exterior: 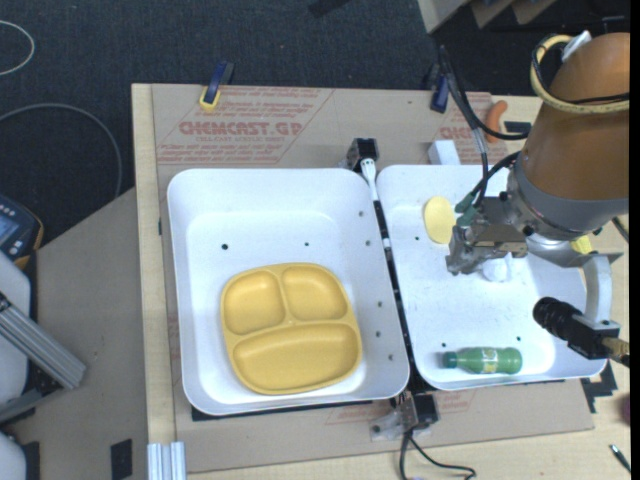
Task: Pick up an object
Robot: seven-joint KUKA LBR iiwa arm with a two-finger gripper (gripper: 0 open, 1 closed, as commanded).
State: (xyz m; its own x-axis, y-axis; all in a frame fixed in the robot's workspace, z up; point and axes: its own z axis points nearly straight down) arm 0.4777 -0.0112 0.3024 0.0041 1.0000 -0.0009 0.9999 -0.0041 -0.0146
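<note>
- Plainly, the end effector [478, 258] hangs low in the right bin [430, 338], just beside a small yellow object [437, 218] at the bin's 11 o'clock; whether it grips anything, I cannot tell.
- That object looks light, rounded, perhaps slippery: best pinched across its middle.
- One green bottle [484, 360] lies at 6 o'clock: light, rigid, likely to roll.
- Count: two bins, one yellow divided plate [290, 326] in the left bin [200, 218].

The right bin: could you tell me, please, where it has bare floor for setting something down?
The right bin is bare in its middle strip, between the gripper above and the green bottle along the near wall, and leftward to the divider. Its far part is crowded: the yellow piece and the arm sit there. The left bin is bare beyond the yellow tray.
</note>
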